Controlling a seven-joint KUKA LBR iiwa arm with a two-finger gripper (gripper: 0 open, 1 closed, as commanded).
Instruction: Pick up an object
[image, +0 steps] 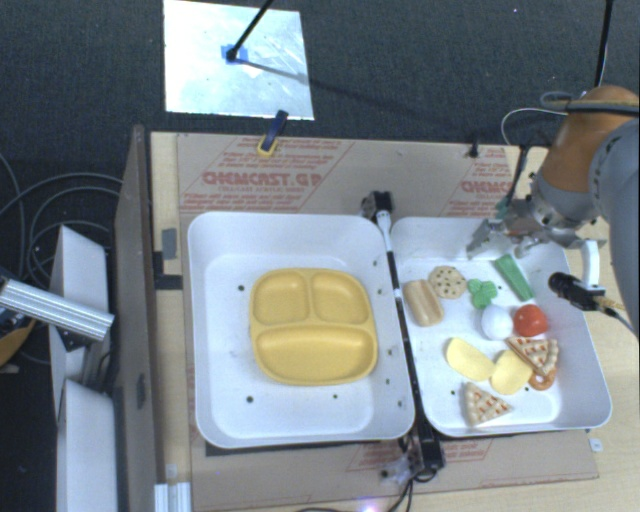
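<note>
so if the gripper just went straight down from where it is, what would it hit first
Probably the bare floor of the right bin at its far end; the gripper hangs there, short of the cookie and green stick. Depth is unclear.

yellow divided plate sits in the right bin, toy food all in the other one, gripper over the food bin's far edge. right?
Not quite. The camera view shows the yellow divided plate in the left bin; the toy food fills the right bin. The gripper does sit over that bin's far edge.

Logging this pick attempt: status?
Gripper open, holding nothing, above right bin's far edge. Green stick nearest, untouched. Path unobstructed.
</note>
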